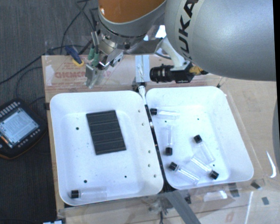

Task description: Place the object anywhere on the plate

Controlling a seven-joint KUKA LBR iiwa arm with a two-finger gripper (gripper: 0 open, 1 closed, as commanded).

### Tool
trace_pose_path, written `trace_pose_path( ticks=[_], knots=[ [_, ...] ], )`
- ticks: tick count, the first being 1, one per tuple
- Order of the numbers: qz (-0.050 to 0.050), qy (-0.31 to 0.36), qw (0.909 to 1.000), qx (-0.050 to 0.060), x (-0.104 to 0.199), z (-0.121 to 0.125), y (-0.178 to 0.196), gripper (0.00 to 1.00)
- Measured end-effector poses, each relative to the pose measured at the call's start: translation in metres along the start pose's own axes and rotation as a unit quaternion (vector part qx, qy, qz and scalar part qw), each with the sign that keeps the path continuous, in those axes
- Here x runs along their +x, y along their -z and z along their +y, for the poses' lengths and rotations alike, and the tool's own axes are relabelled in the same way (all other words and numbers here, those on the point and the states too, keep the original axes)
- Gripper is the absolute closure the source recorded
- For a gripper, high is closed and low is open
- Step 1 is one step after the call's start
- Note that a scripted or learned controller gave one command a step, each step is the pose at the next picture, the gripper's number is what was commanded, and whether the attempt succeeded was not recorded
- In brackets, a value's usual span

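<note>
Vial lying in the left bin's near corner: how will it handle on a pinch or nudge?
The vial lies on its side and looks cylindrical, so a nudge probably rolls it across the left bin. Its clear, smooth body suggests it is light and slippery, so an off-centre pinch may squirt it out. The black cap might grip better.

A left white bin (69,155) and a right white bin (230,128) sit touching on the pale tabletop (254,103). Beside the left one, a teach pendant (15,127) with a lit screen lies on dark carpet (15,50), with black cables (69,27) beyond.

Black "KUKA" lettering, first letter partly cut off, on grey arm (229,34). Red print on cardboard (63,75) unreadable.
</note>
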State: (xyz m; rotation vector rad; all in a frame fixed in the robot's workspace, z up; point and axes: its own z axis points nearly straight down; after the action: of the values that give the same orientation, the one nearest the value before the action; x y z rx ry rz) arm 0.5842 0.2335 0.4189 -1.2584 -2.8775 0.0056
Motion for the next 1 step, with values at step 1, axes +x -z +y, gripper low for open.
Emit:
trace_pose_path(
  ticks=[1],
  knots=[
    [0.000, 0.071, 0.9975, 0.000, 0.0308, -0.0437, -0.0060, 1.00]
  ],
)
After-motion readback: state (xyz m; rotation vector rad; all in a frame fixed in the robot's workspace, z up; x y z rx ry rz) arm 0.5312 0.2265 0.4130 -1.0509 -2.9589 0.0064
